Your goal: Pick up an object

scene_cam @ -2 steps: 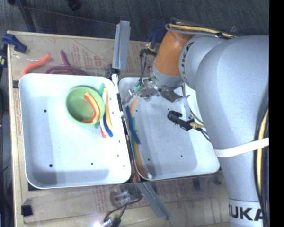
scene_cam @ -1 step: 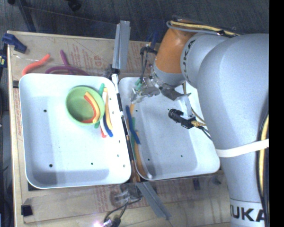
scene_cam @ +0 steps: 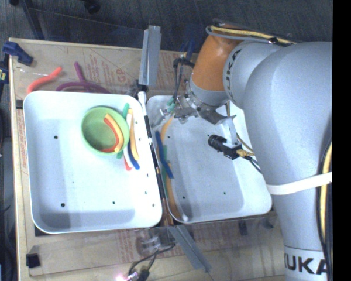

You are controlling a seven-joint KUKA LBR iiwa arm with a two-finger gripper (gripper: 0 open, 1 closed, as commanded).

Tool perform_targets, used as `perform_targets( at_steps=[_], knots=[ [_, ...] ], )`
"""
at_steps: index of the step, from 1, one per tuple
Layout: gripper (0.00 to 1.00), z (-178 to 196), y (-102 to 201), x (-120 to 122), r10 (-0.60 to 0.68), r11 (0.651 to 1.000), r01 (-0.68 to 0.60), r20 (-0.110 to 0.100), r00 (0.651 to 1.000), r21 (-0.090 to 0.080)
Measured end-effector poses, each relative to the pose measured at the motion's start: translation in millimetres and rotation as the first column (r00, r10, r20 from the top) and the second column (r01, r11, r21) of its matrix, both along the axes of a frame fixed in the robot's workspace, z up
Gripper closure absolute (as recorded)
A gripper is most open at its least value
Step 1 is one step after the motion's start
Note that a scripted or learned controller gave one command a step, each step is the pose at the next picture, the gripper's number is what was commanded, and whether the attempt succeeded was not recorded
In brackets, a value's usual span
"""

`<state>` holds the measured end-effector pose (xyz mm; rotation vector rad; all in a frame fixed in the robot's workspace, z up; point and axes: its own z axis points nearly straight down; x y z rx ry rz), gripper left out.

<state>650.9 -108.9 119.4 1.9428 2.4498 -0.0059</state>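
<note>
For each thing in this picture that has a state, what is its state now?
Green bowl: upright in the left bin, with colored strips draped over its right rim.
Claw: low over the far left corner of the right bin; what it grips cannot be seen.
Blue strip: lying along the right bin's left wall.

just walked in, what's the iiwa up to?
The KUKA arm reaches in from the right, its gripper down at the far left corner of the right bin, near a blue strip along that bin's left wall. The left bin holds a green bowl with coloured strips on and beside it. No grasp is visible.
</note>
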Motion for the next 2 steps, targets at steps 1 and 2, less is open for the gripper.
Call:
perform_targets(
  at_steps=[1,2],
  knots=[
    [0.0,-21.6,-4.8,7.0,0.066,0.998,-0.066,-0.002,0.998,-0.006],
    [1.0,-12.2,1.8,8.0,0.073,0.997,-0.073,-0.001,0.997,0.003]
  ],
)
